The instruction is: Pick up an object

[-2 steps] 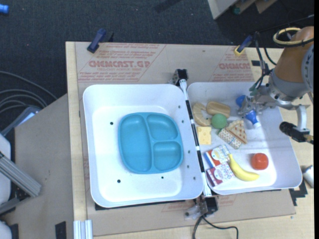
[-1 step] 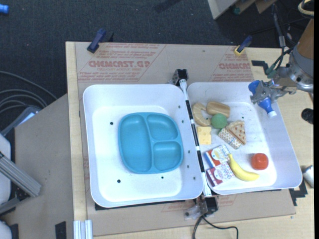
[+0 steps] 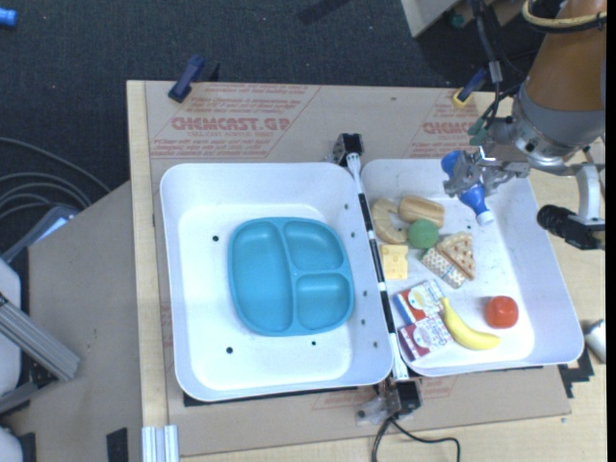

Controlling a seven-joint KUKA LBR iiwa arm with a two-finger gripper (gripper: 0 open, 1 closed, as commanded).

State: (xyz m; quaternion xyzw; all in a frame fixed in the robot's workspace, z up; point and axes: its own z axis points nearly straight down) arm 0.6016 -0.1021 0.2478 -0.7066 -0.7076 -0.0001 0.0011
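- Nearest to the camera, the banana (image 3: 469, 330) is lying at the front of the right bin (image 3: 556, 287), with the red tomato (image 3: 501, 310) just beside it and two small printed packets (image 3: 420, 320) touching its left end.
- Behind them, a cracker (image 3: 454, 256), a yellow cheese square (image 3: 394, 261), a green ball (image 3: 423, 233) and two bread pieces (image 3: 404, 214) are crowding together near the wall between the bins, probably because they were tipped in loose.
- On the left, the left bin (image 3: 192, 287) is holding a blue divided tray (image 3: 289, 275), which is lying flat in the middle with bare compartments; I judge it is waiting there as a place for picked things.
- At the back of the right bin, the gripper (image 3: 474, 183) is hanging, and a blue object with a white tip (image 3: 475, 201) is showing right below it.
- Whether the claw is wide, narrow or clamping this blue thing, I cannot tell, since the metal parts are hiding the contact.
- As a judgement, the blue object is the likely target, because the arm (image 3: 563, 75) is standing over it and well apart from the food pile.
- If it is not truly held, the object may be slipping back onto the bin floor.
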